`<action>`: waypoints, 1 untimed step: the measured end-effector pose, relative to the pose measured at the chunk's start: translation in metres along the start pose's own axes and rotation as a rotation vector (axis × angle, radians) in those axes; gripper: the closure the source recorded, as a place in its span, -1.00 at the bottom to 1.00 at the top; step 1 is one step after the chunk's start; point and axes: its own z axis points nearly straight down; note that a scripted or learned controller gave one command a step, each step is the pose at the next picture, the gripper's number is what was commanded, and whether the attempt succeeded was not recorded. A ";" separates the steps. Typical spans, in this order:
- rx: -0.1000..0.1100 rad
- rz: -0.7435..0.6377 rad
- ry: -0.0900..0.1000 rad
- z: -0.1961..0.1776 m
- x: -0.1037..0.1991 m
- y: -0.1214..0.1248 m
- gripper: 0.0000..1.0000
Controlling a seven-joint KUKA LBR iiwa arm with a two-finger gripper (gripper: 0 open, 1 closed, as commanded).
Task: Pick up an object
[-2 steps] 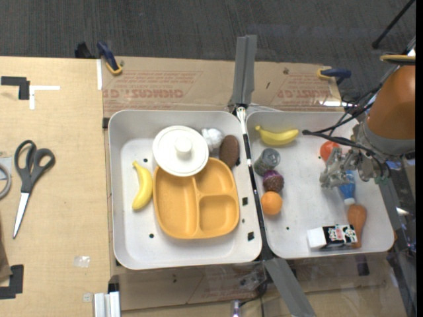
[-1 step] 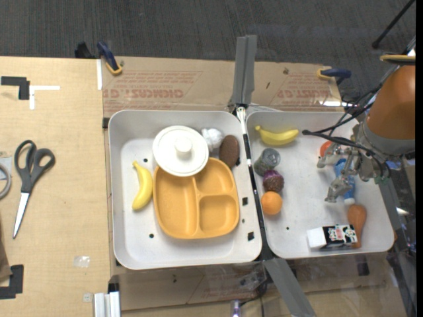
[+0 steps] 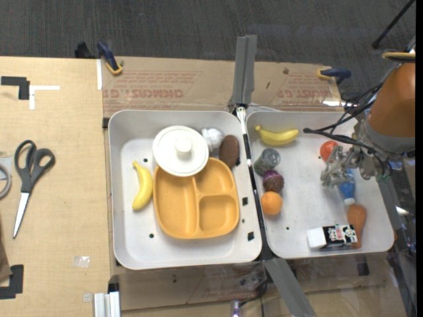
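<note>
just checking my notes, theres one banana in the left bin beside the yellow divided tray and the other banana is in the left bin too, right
Not quite. The camera view shows one banana in the left bin beside the yellow divided tray, but the other banana lies in the right bin, near its far edge.

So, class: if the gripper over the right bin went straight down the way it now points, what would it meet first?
Probably the small blue object lying just under the gripper, near the right bin's far right side. Depth is hard to judge from above, so it might instead touch bare bin floor beside it.
</note>
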 end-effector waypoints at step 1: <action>-0.001 0.105 0.003 -0.051 0.029 0.047 1.00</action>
